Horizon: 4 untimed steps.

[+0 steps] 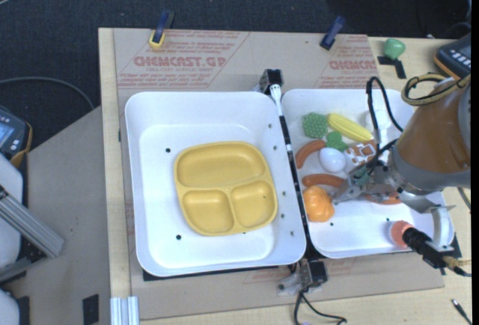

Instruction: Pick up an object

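Low in the right bin (359,237), right of frame centre: gripper (358,185), hard to tell whether open, closed or gripping anything. Just left of it an orange fruit (317,204), a brown sausage (320,180) and a white egg (332,159). Further up, a yellow corn cob (349,126) beside a green piece (316,123). In the left bin (150,129), a yellow divided plate (223,186).
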Each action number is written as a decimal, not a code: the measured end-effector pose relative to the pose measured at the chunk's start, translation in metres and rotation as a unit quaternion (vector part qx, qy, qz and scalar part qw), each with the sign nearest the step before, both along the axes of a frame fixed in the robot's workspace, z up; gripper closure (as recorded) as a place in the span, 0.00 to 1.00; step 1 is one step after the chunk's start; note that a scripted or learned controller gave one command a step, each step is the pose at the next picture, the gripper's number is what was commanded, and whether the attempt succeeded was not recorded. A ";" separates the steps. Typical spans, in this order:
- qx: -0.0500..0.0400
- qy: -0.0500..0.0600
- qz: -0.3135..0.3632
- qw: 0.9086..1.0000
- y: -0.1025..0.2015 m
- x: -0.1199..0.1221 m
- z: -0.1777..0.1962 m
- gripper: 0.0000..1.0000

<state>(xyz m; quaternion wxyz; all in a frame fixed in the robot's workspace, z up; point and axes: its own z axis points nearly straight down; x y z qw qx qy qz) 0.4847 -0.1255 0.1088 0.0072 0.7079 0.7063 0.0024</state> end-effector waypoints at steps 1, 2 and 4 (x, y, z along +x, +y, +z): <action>0.002 0.004 0.000 1.000 0.002 -0.003 0.006 1.00; 0.002 0.004 0.001 1.000 -0.004 0.001 0.050 1.00; 0.002 0.004 0.002 1.000 -0.007 0.002 0.118 1.00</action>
